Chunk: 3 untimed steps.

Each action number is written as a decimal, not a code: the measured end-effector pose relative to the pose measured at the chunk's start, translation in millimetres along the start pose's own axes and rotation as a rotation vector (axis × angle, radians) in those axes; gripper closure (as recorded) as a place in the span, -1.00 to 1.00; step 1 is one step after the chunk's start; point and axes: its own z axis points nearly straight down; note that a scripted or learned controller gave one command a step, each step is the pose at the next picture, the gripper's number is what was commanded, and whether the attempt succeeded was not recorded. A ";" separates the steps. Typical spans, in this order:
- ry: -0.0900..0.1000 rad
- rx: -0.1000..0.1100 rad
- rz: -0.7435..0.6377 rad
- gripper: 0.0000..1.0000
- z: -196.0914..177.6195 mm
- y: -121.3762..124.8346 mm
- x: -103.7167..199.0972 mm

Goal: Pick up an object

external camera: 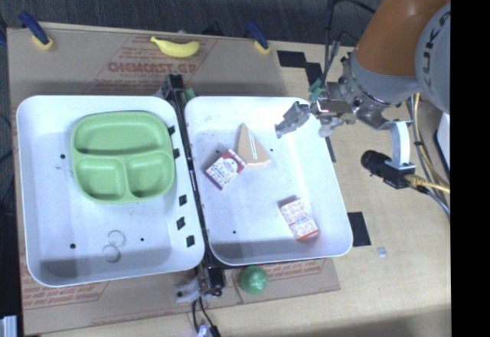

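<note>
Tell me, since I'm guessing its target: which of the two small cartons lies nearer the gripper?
The carton touching the cheese wedge, mid-bin; the other carton sits by the bin's near edge, farther from the gripper.

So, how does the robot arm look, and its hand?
The arm is grey, with a broad rounded orange band and dark lettering partly visible on the grey shell. Its hand is small, grey and metallic, on a cluttered wrist with a tiny green part. Thin black cables rise beside it, and yellow cables run nearby.

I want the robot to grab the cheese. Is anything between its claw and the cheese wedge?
No. In the camera view, just bare white bin floor lies between the gripper and the tan wedge.
</note>
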 end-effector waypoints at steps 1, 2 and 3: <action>0.003 0.010 0.000 -1.00 193.5 -32.4 -23.7; 0.001 0.004 0.000 -1.00 205.4 19.6 -63.2; 0.003 0.001 0.000 -1.00 205.0 97.6 -11.6</action>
